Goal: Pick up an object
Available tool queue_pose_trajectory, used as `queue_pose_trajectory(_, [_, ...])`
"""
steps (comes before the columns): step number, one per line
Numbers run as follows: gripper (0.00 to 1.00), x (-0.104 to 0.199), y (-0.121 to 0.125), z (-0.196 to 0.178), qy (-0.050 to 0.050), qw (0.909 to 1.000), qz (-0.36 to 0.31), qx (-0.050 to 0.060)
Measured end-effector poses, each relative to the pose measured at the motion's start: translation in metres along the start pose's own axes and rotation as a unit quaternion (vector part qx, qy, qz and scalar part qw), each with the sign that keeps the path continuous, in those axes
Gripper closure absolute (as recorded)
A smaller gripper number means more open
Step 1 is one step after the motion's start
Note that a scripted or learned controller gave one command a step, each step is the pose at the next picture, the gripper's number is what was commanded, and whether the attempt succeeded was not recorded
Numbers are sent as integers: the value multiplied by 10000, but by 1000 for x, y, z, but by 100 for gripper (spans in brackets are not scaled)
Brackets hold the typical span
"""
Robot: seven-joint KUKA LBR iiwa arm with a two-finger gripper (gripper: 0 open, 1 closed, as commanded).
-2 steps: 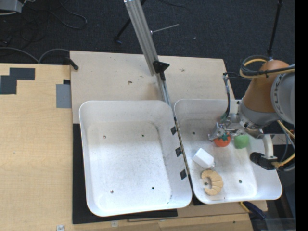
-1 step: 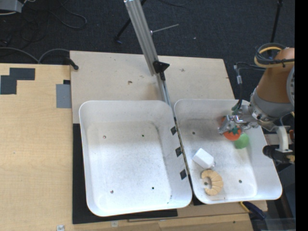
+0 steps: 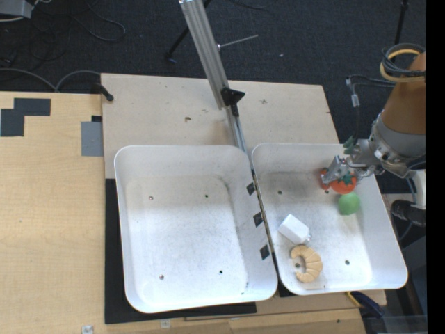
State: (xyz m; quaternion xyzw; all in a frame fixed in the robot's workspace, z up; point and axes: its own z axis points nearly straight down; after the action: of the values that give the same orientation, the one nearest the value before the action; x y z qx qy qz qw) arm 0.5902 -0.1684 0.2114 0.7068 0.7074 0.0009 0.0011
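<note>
Claw down on the red toy, right-hand bin

The claw (image 3: 340, 172) sits low over a red-orange toy (image 3: 339, 182) near the far right wall of the right bin (image 3: 389, 273); whether it is clenched or released, I cannot tell from here. A green ball (image 3: 348, 203) lies just beside, with a white block (image 3: 293, 227) and a tan pastry (image 3: 306, 262) nearer the front. I'd worry the toy slips sideways, or the ball gets nudged.

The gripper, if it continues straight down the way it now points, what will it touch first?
Most likely the orange-red object directly under the gripper, in the right bin; they may already touch, since depth is unclear. The green ball lies just beside it.
</note>
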Motion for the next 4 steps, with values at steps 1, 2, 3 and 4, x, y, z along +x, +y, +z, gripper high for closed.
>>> queue_pose_trajectory(1, [100,-1,1,-32,0,10000,2,6])
queue_pose_trajectory(2, [100,47,-16,-20,16,10000,-14,38])
queue_pose_trajectory(3, [100,99,-23,-10,18,10000,-13,42])
queue_pose_trajectory(4, [100,148,-39,-1,13,10000,-9,47])
